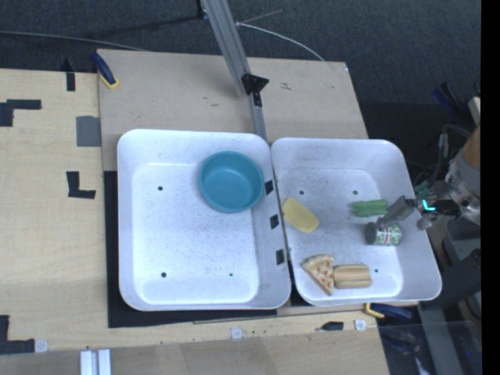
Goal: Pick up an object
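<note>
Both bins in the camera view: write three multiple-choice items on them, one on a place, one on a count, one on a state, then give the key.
1. Where is the blue bowl?
A. In the left bin
B. In the right bin
C. On the bench outside the bins

2. How many things lie in the right bin?
A. Two
B. Three
C. Five

3. How does the bowl stand?
A. Upside down
B. Upright, open side up
C. On its side

Key:
1 A, it sits at that bin's upper right.
2 C: a yellow piece, a green piece, a small can, a pizza slice and a hot dog bun.
3 B, its hollow inside faces the camera.
</note>
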